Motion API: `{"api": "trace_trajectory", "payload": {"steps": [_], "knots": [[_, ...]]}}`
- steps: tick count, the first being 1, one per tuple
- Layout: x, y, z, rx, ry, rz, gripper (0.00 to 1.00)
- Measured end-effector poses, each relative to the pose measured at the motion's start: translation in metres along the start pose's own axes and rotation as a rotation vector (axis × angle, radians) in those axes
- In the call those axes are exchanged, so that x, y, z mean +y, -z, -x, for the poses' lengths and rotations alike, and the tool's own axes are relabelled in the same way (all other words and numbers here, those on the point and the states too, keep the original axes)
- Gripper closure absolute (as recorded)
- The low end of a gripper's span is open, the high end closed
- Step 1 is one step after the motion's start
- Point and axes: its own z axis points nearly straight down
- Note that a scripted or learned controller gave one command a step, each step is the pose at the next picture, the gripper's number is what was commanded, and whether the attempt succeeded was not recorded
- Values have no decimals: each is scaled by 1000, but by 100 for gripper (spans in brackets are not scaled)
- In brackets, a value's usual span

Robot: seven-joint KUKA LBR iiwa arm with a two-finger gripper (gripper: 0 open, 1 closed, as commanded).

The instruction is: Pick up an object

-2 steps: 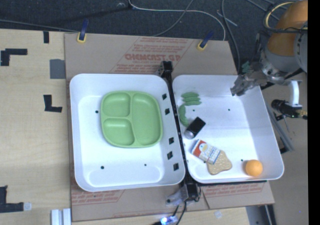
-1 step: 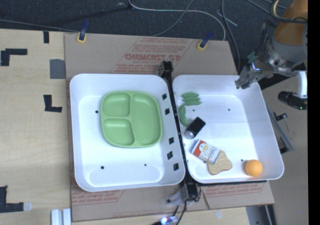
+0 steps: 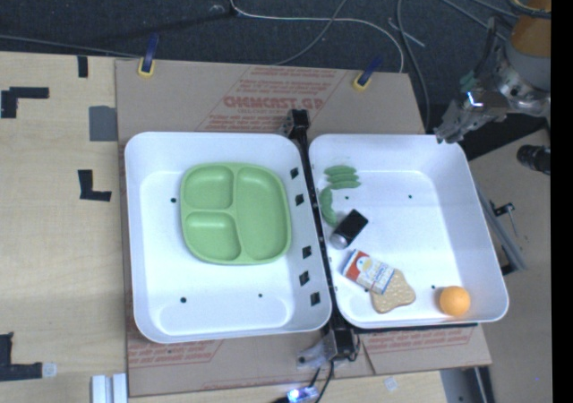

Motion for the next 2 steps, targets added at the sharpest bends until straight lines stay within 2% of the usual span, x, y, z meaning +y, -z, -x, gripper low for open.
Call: {"api": "trace_trajectory", "payload": {"steps": [2], "knots": [[-21,-5,-111,0,1,-4,100]]}}
